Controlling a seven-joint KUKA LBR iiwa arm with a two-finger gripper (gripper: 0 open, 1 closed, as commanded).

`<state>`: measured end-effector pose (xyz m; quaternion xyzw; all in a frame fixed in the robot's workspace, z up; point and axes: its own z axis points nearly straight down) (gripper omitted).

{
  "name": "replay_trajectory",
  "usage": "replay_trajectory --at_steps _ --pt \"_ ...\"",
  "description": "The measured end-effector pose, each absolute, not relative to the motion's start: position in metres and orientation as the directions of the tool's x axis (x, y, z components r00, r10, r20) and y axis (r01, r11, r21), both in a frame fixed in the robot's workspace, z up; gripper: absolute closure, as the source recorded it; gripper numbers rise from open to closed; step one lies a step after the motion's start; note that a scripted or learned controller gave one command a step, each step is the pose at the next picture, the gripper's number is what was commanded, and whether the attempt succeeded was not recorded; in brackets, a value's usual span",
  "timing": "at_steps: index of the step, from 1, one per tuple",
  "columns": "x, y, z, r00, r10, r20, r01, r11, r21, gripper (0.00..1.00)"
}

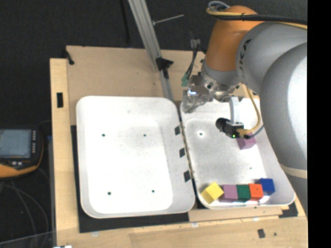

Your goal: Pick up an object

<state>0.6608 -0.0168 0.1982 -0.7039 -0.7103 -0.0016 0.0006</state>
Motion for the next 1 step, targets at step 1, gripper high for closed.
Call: replay_trajectory --at_steps 1 --pt "0.6310 0.0537 0.1967 -0.008 1.000 0.002 1.000 0.008 -0.002 1.00"
